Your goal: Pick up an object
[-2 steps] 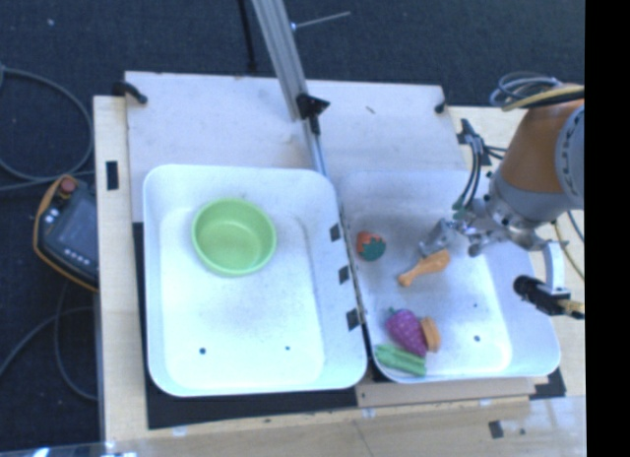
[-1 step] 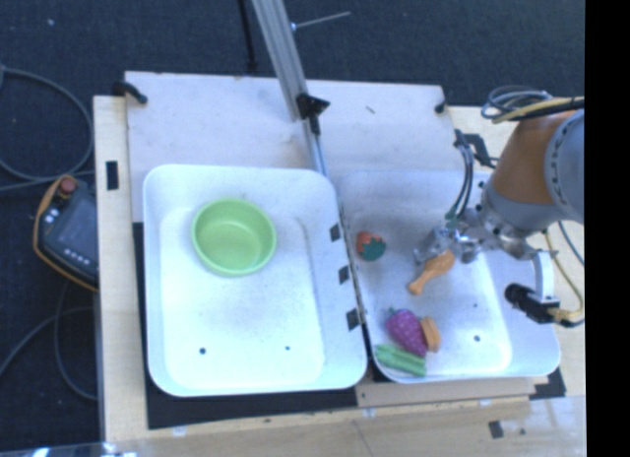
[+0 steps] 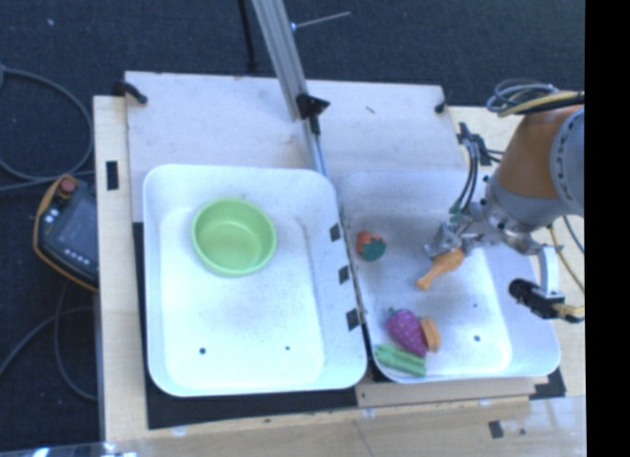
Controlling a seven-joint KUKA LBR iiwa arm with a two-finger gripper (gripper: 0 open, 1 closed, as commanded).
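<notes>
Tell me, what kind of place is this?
Most likely a robotics lab or test bench: a robot arm reaches over two white bins, toy food such as a small carrot lies in one bin, and a handheld control pendant sits on the dark carpet.

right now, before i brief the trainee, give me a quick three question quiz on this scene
1. True or false: the green bowl sits in the view's left bin.
2. Which lies closest to the purple object? A the green bowl, B the small orange piece, C the arm.
3. Fill in: the arm reaches over the view's ____ bin.
Key: 1 true; 2 B; 3 right, the right bin.
</notes>
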